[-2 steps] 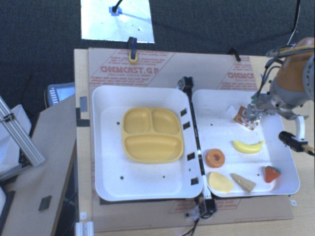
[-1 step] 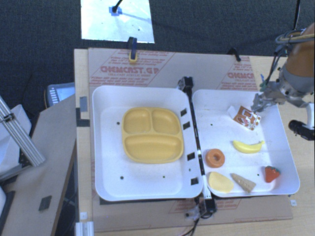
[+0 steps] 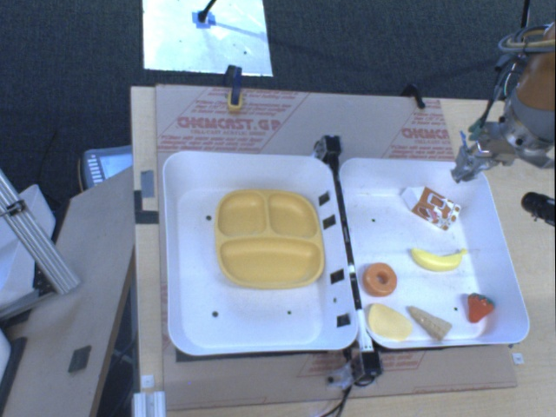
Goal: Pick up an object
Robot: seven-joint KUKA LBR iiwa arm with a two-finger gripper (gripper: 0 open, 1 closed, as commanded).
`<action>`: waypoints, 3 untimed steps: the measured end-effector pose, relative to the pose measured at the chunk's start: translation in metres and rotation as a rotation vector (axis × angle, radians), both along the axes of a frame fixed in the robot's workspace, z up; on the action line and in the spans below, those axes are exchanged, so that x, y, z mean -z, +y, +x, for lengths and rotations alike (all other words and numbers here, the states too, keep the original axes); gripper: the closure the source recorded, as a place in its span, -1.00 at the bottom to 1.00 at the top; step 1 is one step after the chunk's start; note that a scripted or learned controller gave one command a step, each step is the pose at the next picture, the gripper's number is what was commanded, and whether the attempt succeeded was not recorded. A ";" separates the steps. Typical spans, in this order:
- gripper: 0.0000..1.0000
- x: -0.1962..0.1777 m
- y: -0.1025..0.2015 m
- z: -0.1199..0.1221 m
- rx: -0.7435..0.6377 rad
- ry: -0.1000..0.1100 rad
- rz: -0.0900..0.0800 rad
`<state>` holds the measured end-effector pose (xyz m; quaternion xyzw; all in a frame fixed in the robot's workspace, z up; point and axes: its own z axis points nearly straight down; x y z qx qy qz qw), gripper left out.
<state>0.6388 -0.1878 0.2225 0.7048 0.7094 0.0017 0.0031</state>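
just below-left of the pincer (image 3: 465, 170) lies the packet (image 3: 432, 207).

Right bin (image 3: 499, 224) holds 6 toy foods lying apart, banana (image 3: 436, 259) mid-right.

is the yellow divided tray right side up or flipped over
Right side up. The yellow tray lies flat in the left bin, its three hollow compartments facing upward, two small at the back, one large in front.
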 end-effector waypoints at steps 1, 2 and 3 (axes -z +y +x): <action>1.00 -0.045 0.002 0.000 0.000 -0.001 0.000; 1.00 -0.032 0.051 -0.011 -0.002 0.007 0.003; 1.00 -0.035 0.106 -0.035 -0.003 0.006 0.004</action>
